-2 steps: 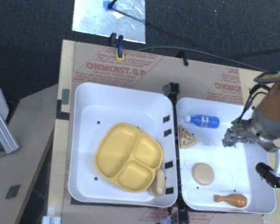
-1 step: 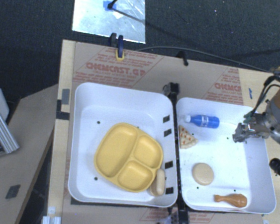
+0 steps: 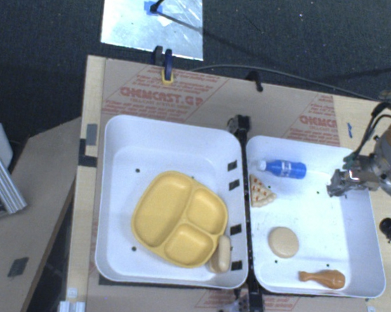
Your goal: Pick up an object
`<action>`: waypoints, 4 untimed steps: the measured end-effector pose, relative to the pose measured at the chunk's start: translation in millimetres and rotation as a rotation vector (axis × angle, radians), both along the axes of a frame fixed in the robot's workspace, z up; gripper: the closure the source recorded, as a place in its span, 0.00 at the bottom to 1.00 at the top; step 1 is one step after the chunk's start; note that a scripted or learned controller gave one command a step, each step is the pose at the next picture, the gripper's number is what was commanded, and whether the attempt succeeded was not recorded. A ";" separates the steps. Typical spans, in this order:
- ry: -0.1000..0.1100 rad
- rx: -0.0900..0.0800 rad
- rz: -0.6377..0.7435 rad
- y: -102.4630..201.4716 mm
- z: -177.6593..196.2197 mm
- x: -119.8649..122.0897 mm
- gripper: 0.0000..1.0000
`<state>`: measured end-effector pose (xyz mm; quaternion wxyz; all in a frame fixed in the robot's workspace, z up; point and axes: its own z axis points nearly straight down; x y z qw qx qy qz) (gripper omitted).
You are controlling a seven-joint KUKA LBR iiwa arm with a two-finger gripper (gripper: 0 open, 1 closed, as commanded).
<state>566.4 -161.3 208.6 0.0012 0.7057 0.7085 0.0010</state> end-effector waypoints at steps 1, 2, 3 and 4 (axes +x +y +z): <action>0.000 0.002 0.005 47.1 6.6 7.3 1.00; -0.001 0.002 0.006 93.9 17.6 26.4 1.00; 0.001 0.002 0.006 148.3 8.4 37.8 1.00; 0.001 0.002 0.006 206.0 2.6 53.1 1.00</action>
